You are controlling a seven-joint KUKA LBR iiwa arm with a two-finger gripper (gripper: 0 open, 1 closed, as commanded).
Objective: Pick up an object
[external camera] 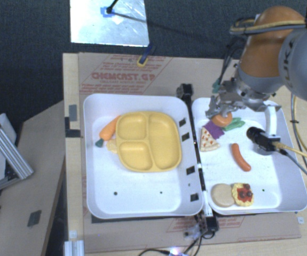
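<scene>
Hand [221, 110] is lowered over the orange toy [221, 119] in the right bin [294, 188], its grip on anything not discernible, so a centred, vertical close is advised before lifting; "CHEMCAST GP" [122, 76] is printed on the surface's cardboard.

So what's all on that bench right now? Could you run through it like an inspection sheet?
Surface: two white bins side by side on a wooden bench.
Job's things: right bin holds a pizza slice, sausage, round biscuit, small pizza, purple piece, orange and green pieces.
Clutter: left bin holds a yellow divided plate and a carrot.
Gripper: gripper low over the right bin's top end.
Cables: cables along the arm.
Surroundings: shiny sheet on dark floor.
</scene>
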